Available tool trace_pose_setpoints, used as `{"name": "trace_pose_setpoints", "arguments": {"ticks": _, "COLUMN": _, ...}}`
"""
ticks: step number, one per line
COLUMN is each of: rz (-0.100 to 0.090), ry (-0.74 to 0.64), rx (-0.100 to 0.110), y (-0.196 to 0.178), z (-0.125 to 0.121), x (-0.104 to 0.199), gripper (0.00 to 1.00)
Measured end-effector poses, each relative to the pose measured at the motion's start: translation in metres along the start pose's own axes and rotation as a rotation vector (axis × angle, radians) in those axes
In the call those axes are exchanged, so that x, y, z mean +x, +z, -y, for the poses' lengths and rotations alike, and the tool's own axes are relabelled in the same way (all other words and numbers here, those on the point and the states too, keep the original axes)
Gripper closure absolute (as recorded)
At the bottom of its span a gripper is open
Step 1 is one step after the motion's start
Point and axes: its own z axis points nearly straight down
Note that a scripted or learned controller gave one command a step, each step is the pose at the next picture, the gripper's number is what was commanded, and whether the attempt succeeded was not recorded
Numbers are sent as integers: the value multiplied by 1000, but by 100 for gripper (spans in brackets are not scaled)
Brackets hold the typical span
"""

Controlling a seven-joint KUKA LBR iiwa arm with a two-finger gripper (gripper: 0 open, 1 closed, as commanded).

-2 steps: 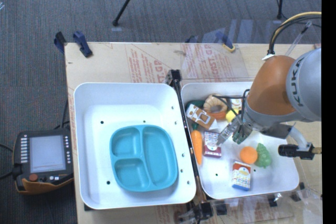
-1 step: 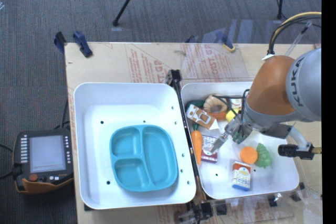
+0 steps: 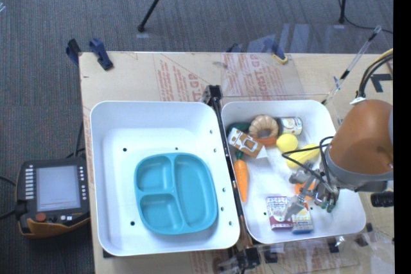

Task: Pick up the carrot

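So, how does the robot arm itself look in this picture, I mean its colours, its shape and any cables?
The arm enters from the right as a rounded, bulky body with an orange-brown dome and a grey section below it. At its end sits a small metallic gripper with orange and green details. Thin dark and yellow cables loop above the arm near the bench edge.
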Motion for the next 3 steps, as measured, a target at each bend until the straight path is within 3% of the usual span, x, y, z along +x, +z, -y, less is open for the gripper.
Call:
{"name": "trace_pose_setpoints", "arguments": {"ticks": 1, "rz": -2, "ry": 5, "rx": -3, "y": -10, "z": 0, "x": -1, "gripper": 100}}
{"name": "trace_pose_setpoints", "arguments": {"ticks": 2, "rz": -7, "ry": -105, "rx": 1, "y": -101, "z": -43, "x": 33, "gripper": 100}}
{"name": "trace_pose_setpoints", "arguments": {"ticks": 3, "rz": -11, "ry": -105, "rx": 3, "y": -140, "z": -65, "x": 47, "gripper": 100}}
